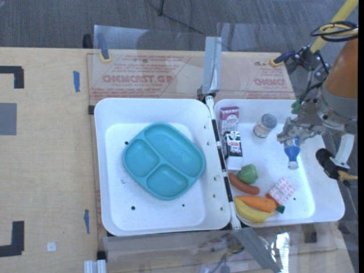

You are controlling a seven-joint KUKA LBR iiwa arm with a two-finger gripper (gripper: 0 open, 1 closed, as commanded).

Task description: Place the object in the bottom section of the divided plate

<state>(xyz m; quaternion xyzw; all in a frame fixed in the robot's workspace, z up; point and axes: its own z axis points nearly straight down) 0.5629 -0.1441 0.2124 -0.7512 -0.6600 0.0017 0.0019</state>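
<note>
I see my gripper [292, 144] over the right bin [327, 206], pinching a small blue bottle [292, 152], white cap down, turquoise divided plate [164, 160] left

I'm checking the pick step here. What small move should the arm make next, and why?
Probably lower the gripper straight down onto the blue bottle beneath it in the right bin. The blue plate in the left bin holds nothing yet, so a pick comes first.
</note>
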